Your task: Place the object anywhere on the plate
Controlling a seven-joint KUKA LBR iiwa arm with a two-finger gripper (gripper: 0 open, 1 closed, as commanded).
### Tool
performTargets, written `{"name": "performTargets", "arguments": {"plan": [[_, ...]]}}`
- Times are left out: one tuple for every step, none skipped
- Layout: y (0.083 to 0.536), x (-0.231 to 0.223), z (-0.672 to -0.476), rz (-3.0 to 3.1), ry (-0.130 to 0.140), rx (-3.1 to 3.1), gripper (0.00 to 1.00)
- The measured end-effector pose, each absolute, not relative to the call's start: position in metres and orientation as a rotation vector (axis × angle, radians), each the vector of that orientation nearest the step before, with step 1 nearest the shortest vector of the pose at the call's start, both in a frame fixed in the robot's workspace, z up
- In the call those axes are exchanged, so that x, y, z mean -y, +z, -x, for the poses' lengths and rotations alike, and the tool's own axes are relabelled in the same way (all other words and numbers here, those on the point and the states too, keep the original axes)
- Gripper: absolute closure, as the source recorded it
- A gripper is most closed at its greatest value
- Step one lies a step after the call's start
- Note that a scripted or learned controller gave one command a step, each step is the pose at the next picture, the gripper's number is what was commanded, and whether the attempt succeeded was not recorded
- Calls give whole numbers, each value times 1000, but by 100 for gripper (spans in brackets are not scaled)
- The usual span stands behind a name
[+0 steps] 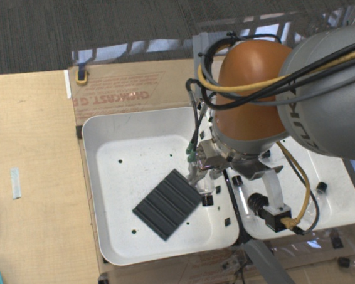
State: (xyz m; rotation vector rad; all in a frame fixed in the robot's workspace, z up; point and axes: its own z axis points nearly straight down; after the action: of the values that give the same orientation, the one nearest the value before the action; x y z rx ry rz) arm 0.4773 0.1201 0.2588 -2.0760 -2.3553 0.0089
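White left bin (105, 177) holds the dark ribbed plate (167, 204) beside the jaws, grip unclear

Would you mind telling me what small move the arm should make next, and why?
Probably a short descent with a slight shift left: the gripper sits over the right corner of the dark ribbed block lying flat in the left bin, so centring over it before closing seems wise.

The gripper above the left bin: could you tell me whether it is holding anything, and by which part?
It cannot be told. The gripper sits at the upper right corner of the dark ribbed plate lying in the left bin.
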Motion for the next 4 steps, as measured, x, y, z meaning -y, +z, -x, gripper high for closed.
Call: {"name": "performTargets", "arguments": {"plan": [[268, -159, -604, 2061, 7, 2371, 100], [356, -131, -538, 1692, 5, 2648, 100], [248, -132, -496, 1615, 6, 2692, 100], [248, -132, -496, 1615, 6, 2693, 0]]}}
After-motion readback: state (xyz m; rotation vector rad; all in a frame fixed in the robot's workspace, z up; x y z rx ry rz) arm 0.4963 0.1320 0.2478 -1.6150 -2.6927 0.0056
